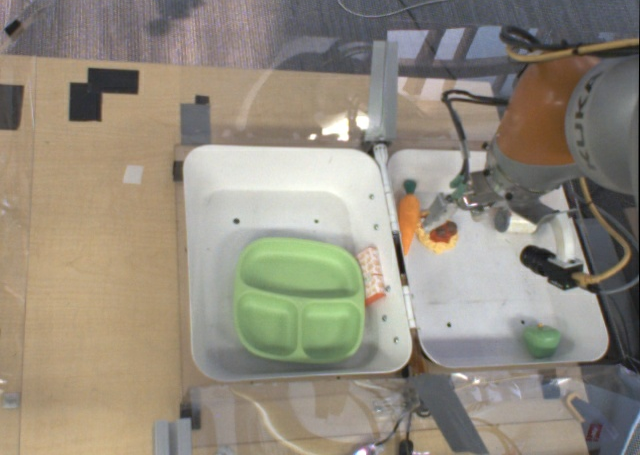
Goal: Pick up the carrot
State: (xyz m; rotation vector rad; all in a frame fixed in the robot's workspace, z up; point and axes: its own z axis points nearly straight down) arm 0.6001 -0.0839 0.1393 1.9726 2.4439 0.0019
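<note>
Carrot (408,220): right bin (500,328), far-left side, lying against the wall shared with the left bin (215,193); green top points away.
Tool (478,195): hangs over right bin's far part, near the carrot but apart; fingers blurred under the wrist, cannot tell if spread or pressed together.
Hard to make out: small yellow-red item (441,235) just beside carrot.
Writing: small packet (372,272) by green divided plate (299,297), print unreadable.
Other: green round item (541,340), near-right corner.
</note>
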